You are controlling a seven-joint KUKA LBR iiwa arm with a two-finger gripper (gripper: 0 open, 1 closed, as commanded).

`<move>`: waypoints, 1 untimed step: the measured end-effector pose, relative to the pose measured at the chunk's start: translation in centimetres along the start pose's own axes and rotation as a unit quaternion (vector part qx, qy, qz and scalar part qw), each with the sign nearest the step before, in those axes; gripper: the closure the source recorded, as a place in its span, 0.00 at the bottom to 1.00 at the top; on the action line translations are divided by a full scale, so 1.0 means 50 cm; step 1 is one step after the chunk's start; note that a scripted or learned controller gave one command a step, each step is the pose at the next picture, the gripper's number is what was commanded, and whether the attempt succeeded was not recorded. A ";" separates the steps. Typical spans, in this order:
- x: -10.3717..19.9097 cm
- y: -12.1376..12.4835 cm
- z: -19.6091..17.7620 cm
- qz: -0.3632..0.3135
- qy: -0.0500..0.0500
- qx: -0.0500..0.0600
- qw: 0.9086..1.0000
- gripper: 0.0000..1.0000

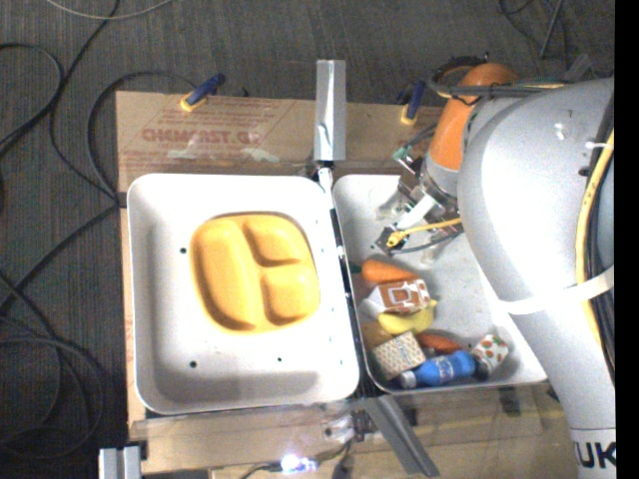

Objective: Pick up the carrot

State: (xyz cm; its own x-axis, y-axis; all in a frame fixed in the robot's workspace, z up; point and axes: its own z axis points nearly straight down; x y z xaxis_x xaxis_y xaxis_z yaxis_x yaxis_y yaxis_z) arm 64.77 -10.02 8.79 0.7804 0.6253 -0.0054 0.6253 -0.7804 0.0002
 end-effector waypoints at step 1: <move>-0.007 -0.011 0.001 0.139 0.004 -0.002 0.990 0.00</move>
State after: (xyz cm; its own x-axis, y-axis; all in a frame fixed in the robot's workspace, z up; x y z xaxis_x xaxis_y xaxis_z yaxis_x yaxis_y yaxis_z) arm 64.16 -9.82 8.75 0.9224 0.3862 0.0032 0.3862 -0.9224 0.0043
